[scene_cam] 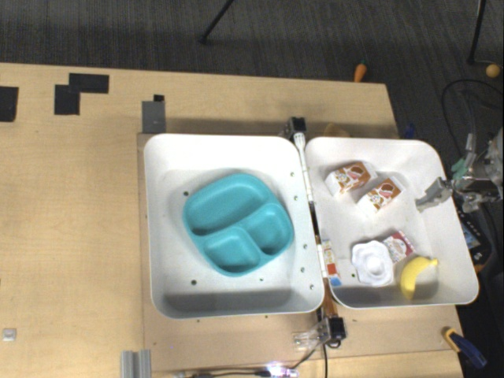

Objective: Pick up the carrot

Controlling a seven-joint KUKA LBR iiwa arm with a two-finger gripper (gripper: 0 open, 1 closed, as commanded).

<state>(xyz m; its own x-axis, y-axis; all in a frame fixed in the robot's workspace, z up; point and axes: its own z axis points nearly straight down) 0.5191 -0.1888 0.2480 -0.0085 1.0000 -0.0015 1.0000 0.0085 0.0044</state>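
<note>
1. A wooden bench [71, 211] is seen from above, bearing two shallow white bins side by side.
2. The left bin [161, 211] holds a teal divided plate [236, 223], lying flat near its middle.
3. The right bin [441, 235] holds two small snack packets [364, 186] near its far side. A white cup [372, 262], a red-and-white packet [398, 246] and a yellow banana [416, 272] sit close together near its front.
4. The gripper [441, 191] reaches in from the right and sits at the right bin's right-hand rim, apart from everything in the bin. It is small, metallic and partly cut off by the frame edge, so whether it is open or closed cannot be told. Nothing can be made out in its hold.
5. The carrot is hard to place. The likeliest candidate is a small orange object [360, 72] at the far edge of the bench, outside both bins. It is too small to tell from a clamp handle.
6. Judged from this, the task is at its start: the approach has not reached any target.
7. The next move calls for settling where the carrot lies, then travelling there, centring above it and descending.
8. The arm beyond the wrist is cut off at the right.
</note>
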